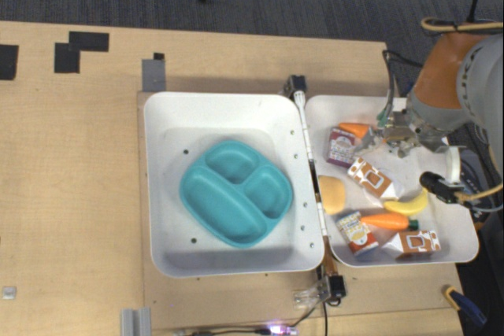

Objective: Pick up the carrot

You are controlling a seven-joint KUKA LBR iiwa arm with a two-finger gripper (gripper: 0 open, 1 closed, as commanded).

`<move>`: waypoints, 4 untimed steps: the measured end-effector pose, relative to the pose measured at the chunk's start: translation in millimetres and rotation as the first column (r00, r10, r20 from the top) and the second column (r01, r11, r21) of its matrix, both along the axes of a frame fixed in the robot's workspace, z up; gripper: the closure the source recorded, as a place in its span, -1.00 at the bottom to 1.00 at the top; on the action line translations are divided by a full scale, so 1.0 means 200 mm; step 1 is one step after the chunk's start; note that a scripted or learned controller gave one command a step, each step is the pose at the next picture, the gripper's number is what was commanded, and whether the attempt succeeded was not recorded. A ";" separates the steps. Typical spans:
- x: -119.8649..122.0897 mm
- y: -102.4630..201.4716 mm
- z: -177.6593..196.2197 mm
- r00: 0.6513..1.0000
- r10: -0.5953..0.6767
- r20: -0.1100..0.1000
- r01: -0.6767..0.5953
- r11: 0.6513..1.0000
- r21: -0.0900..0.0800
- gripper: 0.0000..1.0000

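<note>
**Tool low over right bin**

The tool (383, 134) hangs in the right bin (465, 248), beside an orange carrot (353, 129) near the far wall. Whether it is clenched or released, I cannot tell. A second carrot (388, 222) lies near the banana (409, 204).

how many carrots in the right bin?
2. One carrot lies at the far side of the right bin, beside the gripper; the other carrot lies near the front, under the banana. More may be hidden.
</note>
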State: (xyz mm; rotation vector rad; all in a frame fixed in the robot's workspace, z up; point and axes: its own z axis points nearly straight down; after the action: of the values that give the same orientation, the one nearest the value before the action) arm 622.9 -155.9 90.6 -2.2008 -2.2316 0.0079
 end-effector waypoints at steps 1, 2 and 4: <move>0.20 0.23 -0.04 0.935 -0.355 -0.027 0.354 0.935 -0.015 -1.00; 0.22 0.24 0.03 0.938 -0.346 -0.005 0.346 0.938 -0.012 1.00; 0.14 0.04 -0.02 0.906 -0.422 0.011 0.422 0.907 -0.002 -1.00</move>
State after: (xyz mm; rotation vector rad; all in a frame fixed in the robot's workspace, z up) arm 650.2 -148.2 85.8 -2.6388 -1.7081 -0.0006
